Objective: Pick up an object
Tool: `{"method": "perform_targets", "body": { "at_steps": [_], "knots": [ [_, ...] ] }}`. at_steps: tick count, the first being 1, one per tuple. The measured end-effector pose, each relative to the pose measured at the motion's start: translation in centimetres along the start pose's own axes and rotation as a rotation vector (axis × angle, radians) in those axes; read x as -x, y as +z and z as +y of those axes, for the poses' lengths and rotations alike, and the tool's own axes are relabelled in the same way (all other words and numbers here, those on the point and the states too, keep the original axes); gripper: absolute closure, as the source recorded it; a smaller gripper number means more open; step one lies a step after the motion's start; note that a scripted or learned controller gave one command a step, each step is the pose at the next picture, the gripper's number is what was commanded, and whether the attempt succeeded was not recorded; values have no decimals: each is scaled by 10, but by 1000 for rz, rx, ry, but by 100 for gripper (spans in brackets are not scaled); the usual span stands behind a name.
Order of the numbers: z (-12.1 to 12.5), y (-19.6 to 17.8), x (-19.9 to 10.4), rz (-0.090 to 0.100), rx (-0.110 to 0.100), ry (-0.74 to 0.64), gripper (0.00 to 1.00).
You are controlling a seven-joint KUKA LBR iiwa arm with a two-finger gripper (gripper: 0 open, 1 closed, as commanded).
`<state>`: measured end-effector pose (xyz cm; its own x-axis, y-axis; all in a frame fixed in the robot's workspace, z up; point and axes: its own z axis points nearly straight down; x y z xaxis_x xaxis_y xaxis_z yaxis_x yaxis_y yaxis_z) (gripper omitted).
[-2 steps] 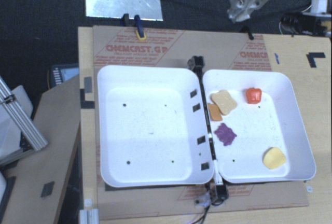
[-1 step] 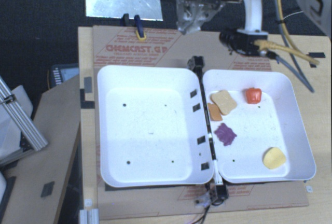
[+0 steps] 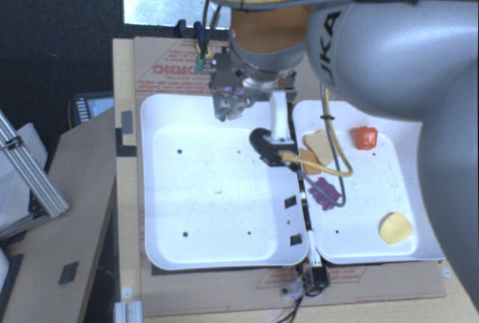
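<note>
Plainly, the gripper hangs over the far rim of the left bin, and its opening cannot be told. It should cross to the right bin, where the yellow lump lies well apart from the other things.

One camera sits above the bench, fairly near, looking down at a slant on the left bin and right bin, their far edges toward 12 o'clock. The arm looms close to the lens from 3 o'clock.
</note>
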<state>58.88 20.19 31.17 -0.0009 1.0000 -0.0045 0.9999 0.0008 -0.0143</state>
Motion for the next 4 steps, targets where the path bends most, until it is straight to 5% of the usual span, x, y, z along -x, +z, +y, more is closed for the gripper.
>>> {"method": "perform_targets", "body": {
  "at_steps": [1, 2, 3, 4],
  "knots": [
    [10, -161, -34, 12, 32, -7, 100],
    [-57, -229, -8, 9, 23, -5, 100],
    [-55, -223, -9, 6, 16, -5, 0],
    [-55, -235, -10, 8, 19, -8, 100]
  ]
}}
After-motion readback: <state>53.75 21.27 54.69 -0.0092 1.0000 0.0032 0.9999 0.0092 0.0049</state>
